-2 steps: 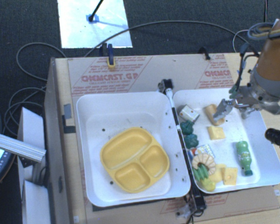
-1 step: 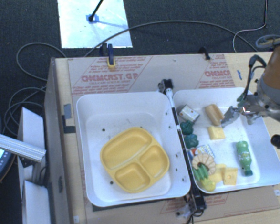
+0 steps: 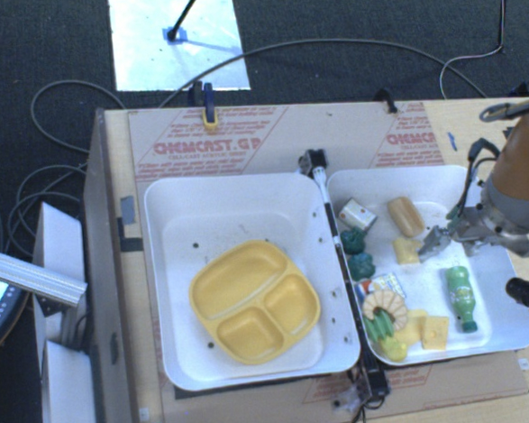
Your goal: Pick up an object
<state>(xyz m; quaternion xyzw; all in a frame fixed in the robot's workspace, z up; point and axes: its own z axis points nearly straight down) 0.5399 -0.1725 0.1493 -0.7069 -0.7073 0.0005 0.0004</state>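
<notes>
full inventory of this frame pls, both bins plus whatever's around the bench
left bin: 1, white, left on bench
tray: 1, yellow, three compartments, in left bin
right bin: 1, white, right on bench
bottle: 1, green, right bin, right side
bread-like piece: 1, tan, right bin, top
small box: 1, white and grey, right bin, top left
lumpy toys: 2, dark green, right bin, left edge
yellow pieces: several, right bin, mostly bottom; kinds unclear
clamp: 1, blue and yellow, bench back edge
plate: 1, silver, floor behind bench
arm: 1, grey with orange band, right
gripper: 1, grey, over right bin centre
</notes>
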